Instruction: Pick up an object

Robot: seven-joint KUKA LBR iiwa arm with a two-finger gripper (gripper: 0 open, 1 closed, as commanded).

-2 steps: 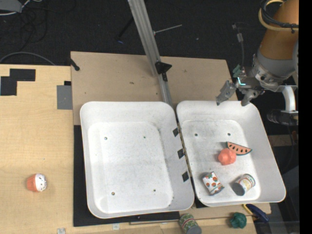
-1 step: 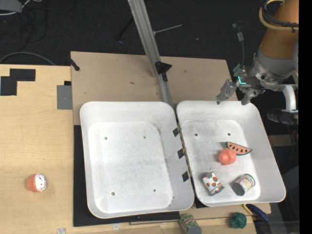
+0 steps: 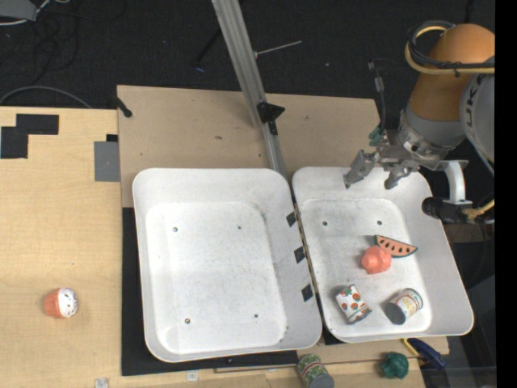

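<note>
Bench: two white bins (image 3: 161,186).
Gripper (image 3: 376,176): spread, holding nothing, far edge of right bin.
Risk: red ball (image 3: 375,260) touches watermelon slice (image 3: 397,246); fingers may knock both.

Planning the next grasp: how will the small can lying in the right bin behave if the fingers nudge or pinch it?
The can lies on its side, so a nudge would probably roll it. Its hard, rounded wall may slip from a pinch. It looks small, likely light.
</note>
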